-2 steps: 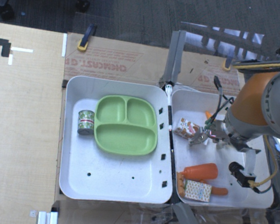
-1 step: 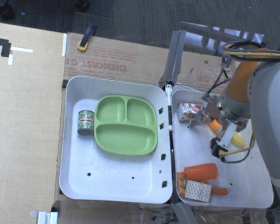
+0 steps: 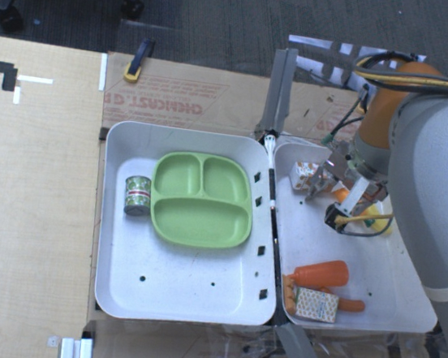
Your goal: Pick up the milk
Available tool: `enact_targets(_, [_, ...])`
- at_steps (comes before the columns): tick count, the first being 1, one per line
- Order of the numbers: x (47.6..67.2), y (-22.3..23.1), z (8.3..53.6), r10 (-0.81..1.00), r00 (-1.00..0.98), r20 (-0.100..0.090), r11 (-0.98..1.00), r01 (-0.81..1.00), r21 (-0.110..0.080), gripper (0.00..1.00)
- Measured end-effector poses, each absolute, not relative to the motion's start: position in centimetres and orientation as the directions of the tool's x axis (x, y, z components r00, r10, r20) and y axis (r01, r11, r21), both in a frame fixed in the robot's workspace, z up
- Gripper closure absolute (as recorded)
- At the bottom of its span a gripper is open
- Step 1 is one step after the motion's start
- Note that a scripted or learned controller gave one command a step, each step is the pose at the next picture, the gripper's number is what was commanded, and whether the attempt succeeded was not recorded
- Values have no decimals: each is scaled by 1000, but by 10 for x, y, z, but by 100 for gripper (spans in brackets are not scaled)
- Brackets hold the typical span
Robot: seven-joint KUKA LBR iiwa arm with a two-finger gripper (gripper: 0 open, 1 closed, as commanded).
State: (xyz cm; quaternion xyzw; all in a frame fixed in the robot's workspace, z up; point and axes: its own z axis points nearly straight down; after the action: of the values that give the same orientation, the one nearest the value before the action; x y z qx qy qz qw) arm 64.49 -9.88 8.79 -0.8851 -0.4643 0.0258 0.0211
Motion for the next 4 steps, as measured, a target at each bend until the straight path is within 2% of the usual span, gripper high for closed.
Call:
enact_targets(1, [648,-103,122,729,684,-28,-685,728,-36,0])
enact_targets(2, [655,-66,191,744,668,-3,-668,744,-1,0])
enact_targets(3, [635,-27,235,811,585,-4,-585,811,-1,0])
enact_targets(4, [612,-4,217,616,788,-6,-788,616,-3,0])
